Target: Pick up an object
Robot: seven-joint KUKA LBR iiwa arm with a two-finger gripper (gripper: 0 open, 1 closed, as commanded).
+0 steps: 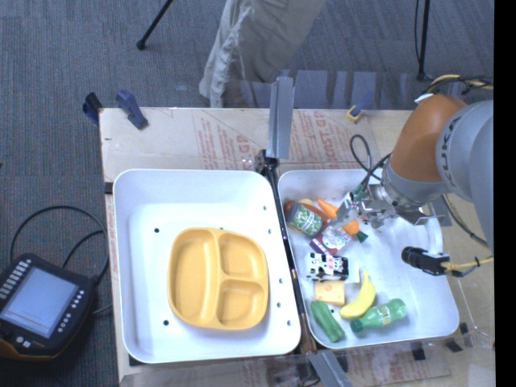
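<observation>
Nearest, the green bottle, banana and other small toys lie unlifted in the right bin; the left bin holds a yellow divided plate. Above the toy pile's far end the tool hangs, its grip impossible to tell, so the pick seems barely begun. Beyond, the cardboard-topped counter meets grey carpet.

Red printing on the cardboard sheet under the bins, mirrored and too small to read, label on the green can illegible, pouch print illegible, no legible text elsewhere
</observation>
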